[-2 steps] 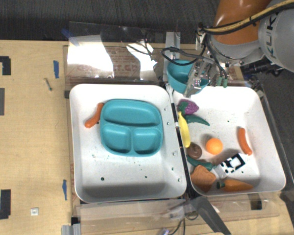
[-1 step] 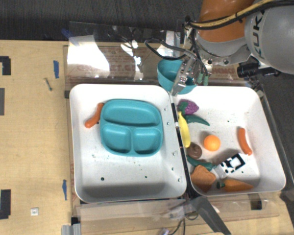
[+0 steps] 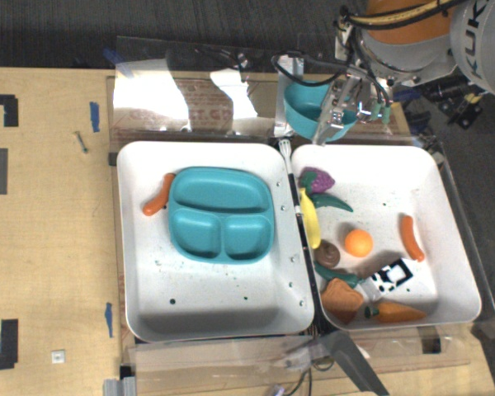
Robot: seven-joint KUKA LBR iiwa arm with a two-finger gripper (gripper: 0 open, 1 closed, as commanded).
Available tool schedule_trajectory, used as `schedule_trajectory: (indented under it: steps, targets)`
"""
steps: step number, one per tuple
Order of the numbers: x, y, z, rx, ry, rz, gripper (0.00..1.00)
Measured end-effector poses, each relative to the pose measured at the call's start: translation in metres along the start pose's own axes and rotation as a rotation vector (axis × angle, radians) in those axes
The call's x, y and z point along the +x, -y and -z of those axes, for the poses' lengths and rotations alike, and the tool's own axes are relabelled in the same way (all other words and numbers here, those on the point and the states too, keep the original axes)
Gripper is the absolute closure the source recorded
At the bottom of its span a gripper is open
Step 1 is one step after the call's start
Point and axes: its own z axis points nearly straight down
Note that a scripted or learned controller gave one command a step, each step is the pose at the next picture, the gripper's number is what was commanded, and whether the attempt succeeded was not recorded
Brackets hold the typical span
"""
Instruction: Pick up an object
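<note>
- I see a teal plastic cup (image 3: 308, 107) pinched by the gripper (image 3: 344, 115) at the cup's right rim, up over the back edge of the right white bin (image 3: 445, 213). Metal fingers (image 3: 337, 118) closed on the cup wall; cup tilted, clear of the bin floor.
- Grey arm with the orange band (image 3: 404, 7) comes in from top right.
- Right bin, along its left side: purple toy eggplant (image 3: 316, 180), yellow banana (image 3: 310, 219), brown round piece (image 3: 327, 255), small orange ball (image 3: 358, 242).
- Same bin, right side: orange-red sausage (image 3: 411, 237). Front: black-and-white tagged block (image 3: 391, 275), brown bread-like piece (image 3: 341, 298), orange carrot (image 3: 393, 310).
- Left white bin (image 3: 140, 287): teal three-compartment tray (image 3: 222, 213) in the middle, orange sausage (image 3: 157, 195) just beside its left edge.
- Both bins sit side by side on the tan wooden surface (image 3: 45, 221).
</note>
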Motion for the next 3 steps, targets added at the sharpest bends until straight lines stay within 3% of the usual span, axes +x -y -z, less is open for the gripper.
schedule_trajectory:
  steps: [1, 2, 3]
  targets:
    - [0.066, -0.05, -0.037, 0.001, -0.01, -0.065, 1.0]
    - [0.062, -0.142, -0.056, -0.001, -0.008, -0.037, 1.0]
    - [0.076, -0.208, -0.082, -0.001, -0.008, -0.024, 1.0]
